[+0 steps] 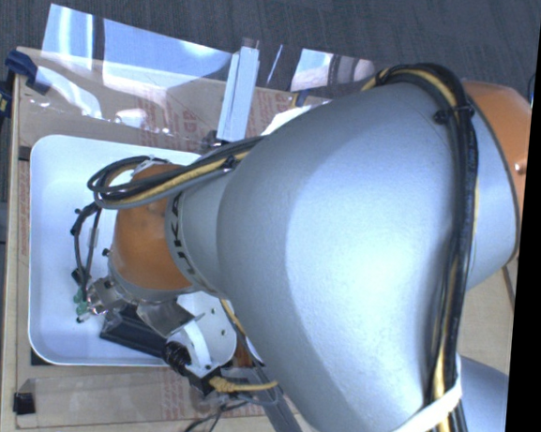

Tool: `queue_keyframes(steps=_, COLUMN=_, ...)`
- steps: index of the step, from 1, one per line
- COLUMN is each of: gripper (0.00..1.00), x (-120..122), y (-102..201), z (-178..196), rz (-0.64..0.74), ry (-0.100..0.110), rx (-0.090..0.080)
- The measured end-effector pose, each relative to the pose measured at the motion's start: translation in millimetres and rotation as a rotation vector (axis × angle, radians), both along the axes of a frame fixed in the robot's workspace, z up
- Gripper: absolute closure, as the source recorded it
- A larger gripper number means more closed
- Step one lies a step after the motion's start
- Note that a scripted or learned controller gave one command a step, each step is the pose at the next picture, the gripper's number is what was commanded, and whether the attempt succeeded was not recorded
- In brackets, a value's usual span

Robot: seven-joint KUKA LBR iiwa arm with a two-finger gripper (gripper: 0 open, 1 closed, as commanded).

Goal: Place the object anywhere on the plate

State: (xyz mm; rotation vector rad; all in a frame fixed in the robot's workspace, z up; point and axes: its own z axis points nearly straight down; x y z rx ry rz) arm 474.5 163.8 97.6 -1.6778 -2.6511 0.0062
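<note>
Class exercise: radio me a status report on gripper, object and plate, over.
Gripper low in left bin, state unreadable. Arm sprawled across both bins. Its bulk blocks sight of object and plate, over.

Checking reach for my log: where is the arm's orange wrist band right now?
The orange band hangs over the left white bin, about its middle, with the grey arm stretching in from the camera view's right.

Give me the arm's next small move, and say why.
Probably a short lift straight up. The gripper sits low over the bottom-left part of the left bin, and the grey arm covers much of that bin, so what lies beneath cannot be judged.
</note>
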Motion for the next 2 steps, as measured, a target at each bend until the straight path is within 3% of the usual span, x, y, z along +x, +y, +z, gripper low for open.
queue_keyframes(steps=1, gripper=1.0, x=2, y=-51, z=96, rz=0.001, ry=-0.003, rx=0.001)
queue_keyframes(steps=2, gripper=1.0, x=56, y=-3, z=-7, rz=-0.397, ry=-0.001, rx=-0.001)
